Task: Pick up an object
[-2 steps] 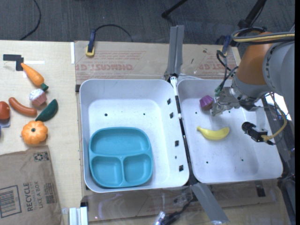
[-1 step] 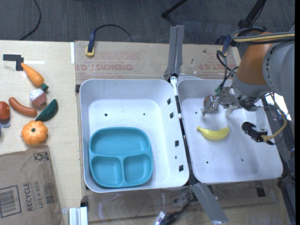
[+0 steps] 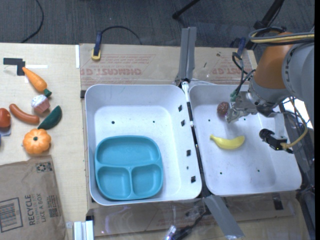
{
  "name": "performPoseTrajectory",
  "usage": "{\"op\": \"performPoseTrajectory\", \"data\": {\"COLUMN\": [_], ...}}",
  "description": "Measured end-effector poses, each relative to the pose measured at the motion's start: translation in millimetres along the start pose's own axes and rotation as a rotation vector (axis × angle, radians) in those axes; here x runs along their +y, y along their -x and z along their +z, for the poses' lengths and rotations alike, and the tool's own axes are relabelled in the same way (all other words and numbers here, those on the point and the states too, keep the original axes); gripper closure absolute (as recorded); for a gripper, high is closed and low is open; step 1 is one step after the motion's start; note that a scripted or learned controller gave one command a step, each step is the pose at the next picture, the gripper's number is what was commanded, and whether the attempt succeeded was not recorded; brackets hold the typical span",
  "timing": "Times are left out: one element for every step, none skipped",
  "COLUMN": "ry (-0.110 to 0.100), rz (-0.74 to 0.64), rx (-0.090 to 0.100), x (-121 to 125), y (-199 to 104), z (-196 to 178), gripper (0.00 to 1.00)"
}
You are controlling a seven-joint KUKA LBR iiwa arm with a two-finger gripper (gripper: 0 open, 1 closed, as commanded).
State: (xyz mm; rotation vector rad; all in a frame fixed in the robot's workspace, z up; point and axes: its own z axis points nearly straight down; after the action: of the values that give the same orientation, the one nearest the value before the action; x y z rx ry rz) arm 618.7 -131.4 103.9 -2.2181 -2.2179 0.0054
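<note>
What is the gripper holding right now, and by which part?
Cannot be told. The gripper sits beside a small brown ball, above the banana.

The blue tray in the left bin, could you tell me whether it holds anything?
Empty: all three compartments of the blue tray show bare blue floor.

Dark grey carpet (image 3: 125,9) covers the floor beyond the bench, crossed by black cables (image 3: 30,14) and stand legs (image 3: 200,1). Brown cardboard (image 3: 135,64) lies on the bench top; a pale wooden table (image 3: 55,84) stands at the left.
</note>
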Motion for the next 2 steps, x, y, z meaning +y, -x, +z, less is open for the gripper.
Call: {"op": "performPoseTrajectory", "data": {"ry": [0.000,-0.002], "rz": [0.000,0.000], "rx": [0.000,0.001], "x": [-0.1,0.1], "y": [0.0,1.0], "z": [0.1,-6.7], "gripper": [0.00,1.00]}}
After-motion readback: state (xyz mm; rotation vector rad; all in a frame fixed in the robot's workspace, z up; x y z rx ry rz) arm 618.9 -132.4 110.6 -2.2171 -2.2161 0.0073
